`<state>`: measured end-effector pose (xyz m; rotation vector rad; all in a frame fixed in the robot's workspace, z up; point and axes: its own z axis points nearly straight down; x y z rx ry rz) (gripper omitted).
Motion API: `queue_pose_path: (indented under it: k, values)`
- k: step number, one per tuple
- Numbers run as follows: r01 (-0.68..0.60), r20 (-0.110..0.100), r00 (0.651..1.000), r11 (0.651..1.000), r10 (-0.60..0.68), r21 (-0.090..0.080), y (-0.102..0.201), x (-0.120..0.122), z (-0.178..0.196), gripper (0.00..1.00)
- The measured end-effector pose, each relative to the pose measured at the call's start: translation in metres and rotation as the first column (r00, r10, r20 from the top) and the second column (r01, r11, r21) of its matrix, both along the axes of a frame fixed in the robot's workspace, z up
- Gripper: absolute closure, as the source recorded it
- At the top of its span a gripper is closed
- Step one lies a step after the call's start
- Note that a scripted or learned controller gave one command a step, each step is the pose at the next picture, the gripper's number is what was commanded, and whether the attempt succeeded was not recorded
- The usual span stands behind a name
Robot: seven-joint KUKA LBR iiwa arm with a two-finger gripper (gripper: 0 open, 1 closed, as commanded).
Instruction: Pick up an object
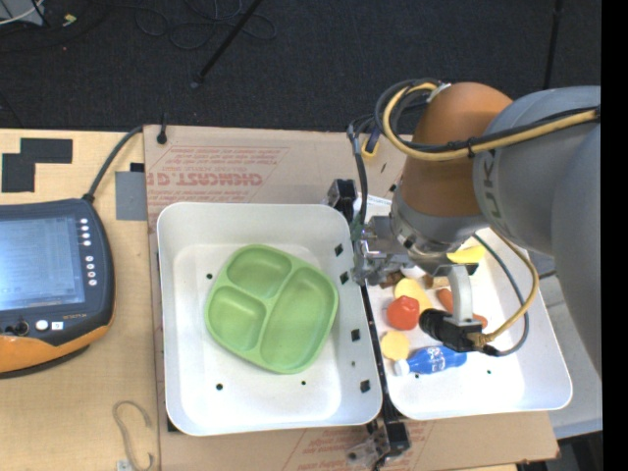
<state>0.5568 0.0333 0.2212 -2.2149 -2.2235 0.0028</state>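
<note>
Inside left bin (pixel 186 381), green divided plate (pixel 273 307).

Divided tray (pixel 272 307) in left bin (pixel 186 253), small items (pixel 417 332) in right bin (pixel 535 376)

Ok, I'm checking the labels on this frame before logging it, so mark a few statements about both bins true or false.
1. A green divided plastic plate lies in the left white bin. True.
2. The small toys, among them a red round one, lie in the left bin. False: they lie in the right white bin.
3. The grey arm with the orange band is over the right bin. True.
4. A blue toy rests on the green plate. False: it lies in the right bin, near the front.
</note>
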Motion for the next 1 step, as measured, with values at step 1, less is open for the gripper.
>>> queue_pose_path:
  k: [1]
  values:
    - [0.000, 0.002, 1.000, 1.000, 0.000, 0.001, 0.0479, 0.0261, 0.0140, 1.00]
